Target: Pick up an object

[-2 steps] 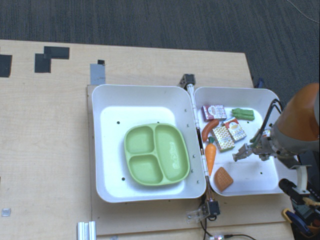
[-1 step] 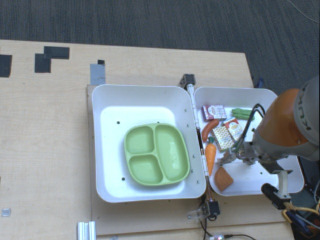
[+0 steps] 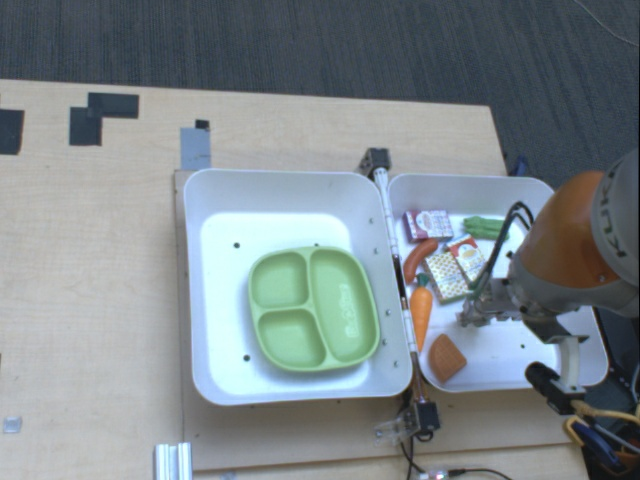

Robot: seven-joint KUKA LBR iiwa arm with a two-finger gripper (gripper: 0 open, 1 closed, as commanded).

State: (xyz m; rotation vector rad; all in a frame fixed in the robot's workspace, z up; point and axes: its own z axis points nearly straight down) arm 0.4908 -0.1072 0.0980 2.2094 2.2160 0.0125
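Gripper (image 3: 478, 313) hovering in right bin (image 3: 500, 363), grip state unclear | one carrot (image 3: 421, 315) lying | one green tray (image 3: 314, 309) sitting in left bin (image 3: 215, 298)

Bright, even overhead light — soft shadows, slight overall blur, white bins (image 3: 290, 193) glaring

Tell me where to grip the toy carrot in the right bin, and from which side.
Grip the carrot across its orange body near the middle, coming straight down from above. It lies flat and lengthwise, leafy end toward the far side, close to the right bin's left wall, so a side approach looks blocked. Close the fingers across its narrow width, though the wall-side finger may have little room.
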